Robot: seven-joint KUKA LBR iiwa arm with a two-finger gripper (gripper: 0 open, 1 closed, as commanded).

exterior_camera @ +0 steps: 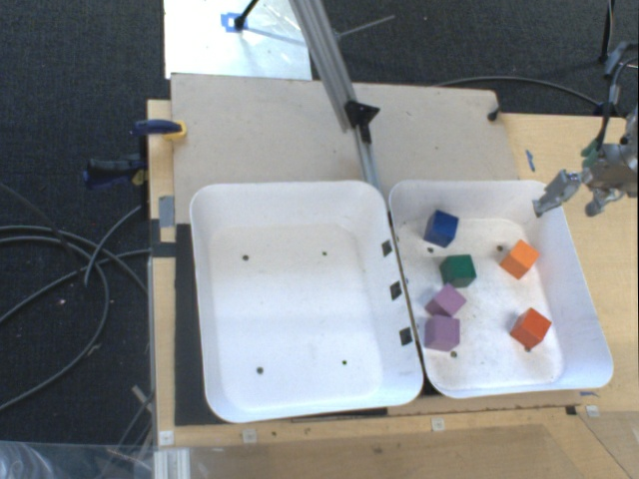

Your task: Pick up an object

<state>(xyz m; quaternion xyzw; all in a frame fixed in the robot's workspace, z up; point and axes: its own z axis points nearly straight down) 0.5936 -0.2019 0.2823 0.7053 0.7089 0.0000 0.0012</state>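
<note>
Gripper (577,196) at right edge of frame, fingers spread and empty, above right bin's (579,297) far rim, orange cube (519,258) just below-left.

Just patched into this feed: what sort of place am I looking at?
Likely a robotics lab bench: two white bins clamped on a board, small coloured blocks in the right one, loose cables over dark carpet, the pincer at the right edge.
</note>
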